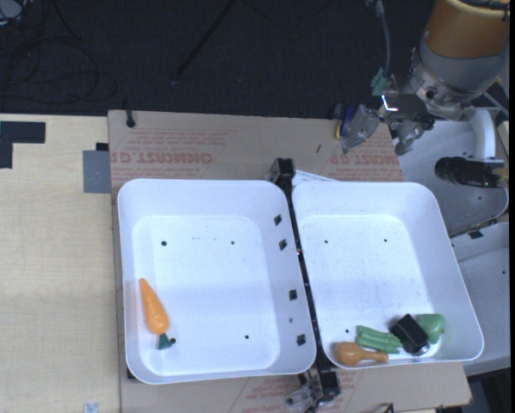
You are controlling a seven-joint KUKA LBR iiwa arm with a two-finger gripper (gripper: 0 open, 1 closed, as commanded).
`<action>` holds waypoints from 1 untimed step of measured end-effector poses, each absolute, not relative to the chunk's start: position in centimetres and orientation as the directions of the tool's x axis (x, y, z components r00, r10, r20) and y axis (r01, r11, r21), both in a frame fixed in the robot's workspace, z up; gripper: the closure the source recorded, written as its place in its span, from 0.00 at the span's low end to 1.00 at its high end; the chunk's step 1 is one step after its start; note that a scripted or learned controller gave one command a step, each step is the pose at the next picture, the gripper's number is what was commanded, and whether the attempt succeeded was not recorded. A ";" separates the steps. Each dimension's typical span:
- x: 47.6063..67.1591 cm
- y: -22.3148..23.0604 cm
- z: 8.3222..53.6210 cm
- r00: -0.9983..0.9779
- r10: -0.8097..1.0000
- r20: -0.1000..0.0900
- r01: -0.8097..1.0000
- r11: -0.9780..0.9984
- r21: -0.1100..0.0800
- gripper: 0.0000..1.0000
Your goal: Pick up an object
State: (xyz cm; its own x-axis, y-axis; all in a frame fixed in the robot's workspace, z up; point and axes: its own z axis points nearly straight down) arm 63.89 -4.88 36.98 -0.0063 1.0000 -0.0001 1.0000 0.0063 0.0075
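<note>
Across a pale wooden tabletop (42, 274) lies a sheet of brown cardboard (214, 149) with red print, and on it two shallow white bins sit side by side, their inner rims touching along a dark clipped seam down the middle. At the upper right, the arm (464, 33), grey with an orange band, reaches in above the far edge of the cardboard, well clear of both bins. Its gripper (380, 126) hangs over the cardboard just beyond the right bin's far rim, and nothing can be seen between its fingers; whether they are open or closed cannot be told from this angle. The left bin (133, 198) holds an orange carrot (153, 307) with a small green top, lying near the bin's left wall toward the near corner, its green end pointing to the near rim. The right bin (438, 205) holds a cluster of small things crowded into its near right corner: a green bean pod (378, 339), a black block (409, 333) tilted just beside it and partly over a rounded green piece (431, 324), and a small orange gourd shape (357, 354) against the near rim, touching the pod. Dark floor with loose cables (59, 24) fills the space behind the tabletop.
</note>
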 end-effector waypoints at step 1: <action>63.8 -5.1 37.4 -0.004 1.000 -0.001 1.000 0.004 -0.004 1.00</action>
State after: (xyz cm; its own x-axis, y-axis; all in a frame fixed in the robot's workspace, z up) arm 63.76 -5.13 37.37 -0.0044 1.0000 -0.0007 1.0000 0.0044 -0.0035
